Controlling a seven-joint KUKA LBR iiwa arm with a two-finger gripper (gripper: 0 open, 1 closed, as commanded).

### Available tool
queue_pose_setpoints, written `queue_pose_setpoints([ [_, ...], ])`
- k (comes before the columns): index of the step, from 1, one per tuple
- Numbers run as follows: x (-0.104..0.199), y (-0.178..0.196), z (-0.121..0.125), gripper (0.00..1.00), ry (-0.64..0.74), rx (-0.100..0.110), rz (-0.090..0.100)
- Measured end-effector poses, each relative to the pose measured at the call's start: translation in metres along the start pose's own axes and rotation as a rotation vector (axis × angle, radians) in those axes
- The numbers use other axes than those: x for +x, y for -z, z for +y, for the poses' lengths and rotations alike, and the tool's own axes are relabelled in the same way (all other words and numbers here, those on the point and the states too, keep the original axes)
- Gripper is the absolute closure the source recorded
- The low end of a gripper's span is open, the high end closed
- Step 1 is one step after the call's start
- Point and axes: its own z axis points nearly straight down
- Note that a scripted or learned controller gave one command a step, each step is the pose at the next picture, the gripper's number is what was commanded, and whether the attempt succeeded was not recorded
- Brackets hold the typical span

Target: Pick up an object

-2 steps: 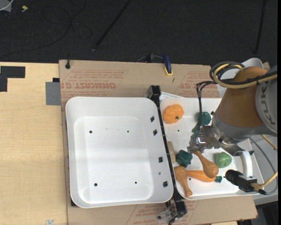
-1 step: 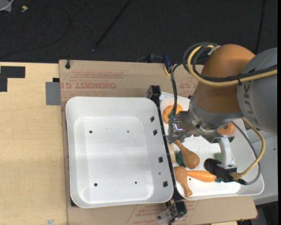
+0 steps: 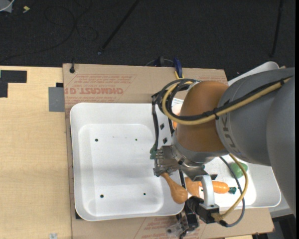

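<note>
My gripper (image 3: pixel 164 167) hangs low over the left edge of the right bin (image 3: pixel 269 193), by the wall between the two bins, and the bulky orange-and-grey wrist hides most of it. A tan, pear-shaped object (image 3: pixel 176 191) lies slanted just below the gripper, its narrow end reaching up to the gripper; whether it is gripped I cannot tell. Beside it lies an orange carrot-like object (image 3: pixel 217 186) with a green tip. A green object (image 3: pixel 236 170) shows further right, partly under the arm.
The left bin (image 3: pixel 84 133) is white with small dark dots on its floor. Both bins rest on a brown cardboard sheet (image 3: pixel 114 83) on the pale wooden bench. The arm covers most of the right bin.
</note>
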Motion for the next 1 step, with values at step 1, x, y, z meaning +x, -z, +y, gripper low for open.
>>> queue_pose_setpoints([
  [1,0.1088,0.0118,0.0022,1.00,0.005,-0.009,0.000],
])
